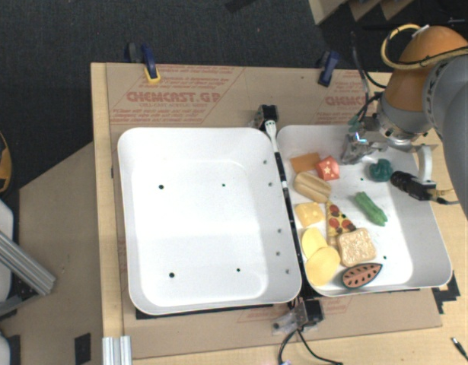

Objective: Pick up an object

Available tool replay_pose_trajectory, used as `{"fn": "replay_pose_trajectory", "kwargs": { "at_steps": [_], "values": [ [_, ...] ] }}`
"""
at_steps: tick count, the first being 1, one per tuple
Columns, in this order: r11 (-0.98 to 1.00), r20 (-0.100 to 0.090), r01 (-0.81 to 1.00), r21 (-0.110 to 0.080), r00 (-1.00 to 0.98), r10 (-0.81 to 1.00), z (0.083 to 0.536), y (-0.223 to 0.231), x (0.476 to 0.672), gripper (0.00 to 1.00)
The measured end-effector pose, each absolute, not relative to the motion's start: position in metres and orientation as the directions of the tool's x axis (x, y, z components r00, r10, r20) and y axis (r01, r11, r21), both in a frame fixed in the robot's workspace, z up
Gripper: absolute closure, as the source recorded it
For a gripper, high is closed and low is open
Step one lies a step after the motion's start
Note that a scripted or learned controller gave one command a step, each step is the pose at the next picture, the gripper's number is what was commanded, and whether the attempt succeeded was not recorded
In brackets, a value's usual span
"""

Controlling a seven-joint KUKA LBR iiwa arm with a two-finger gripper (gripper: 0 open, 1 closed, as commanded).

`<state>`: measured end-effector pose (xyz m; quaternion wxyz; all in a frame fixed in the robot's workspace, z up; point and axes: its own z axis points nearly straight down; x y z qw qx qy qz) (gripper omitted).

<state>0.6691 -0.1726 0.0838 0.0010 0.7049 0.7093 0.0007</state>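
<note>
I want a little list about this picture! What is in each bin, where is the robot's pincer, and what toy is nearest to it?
left bin: white, only small dark dots on its floor
right bin: white, holds toy food
toys: orange block, red cube, hot dog bun, cheese wedge, green pickle, teal piece, toast, watermelon slice
pincer: above the far end of the right bin
nearest toy: red cube, about equally the teal piece
held: nothing seen
</note>
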Motion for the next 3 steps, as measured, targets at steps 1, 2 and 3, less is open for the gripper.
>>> {"fn": "replay_pose_trajectory", "kwargs": {
  "at_steps": [1, 2, 3],
  "values": [
    [-0.001, 0.003, 1.0, -0.006, 0.001, 1.0, 0.09, -0.143, 0.599, 1.0],
    [-0.005, -0.005, 1.0, 0.004, 0.005, 1.0, 0.085, -0.229, 0.602, 1.0],
    [-0.007, 0.003, 1.0, -0.01, 0.007, 1.0, 0.084, -0.225, 0.488, 1.0]
  ]
}}
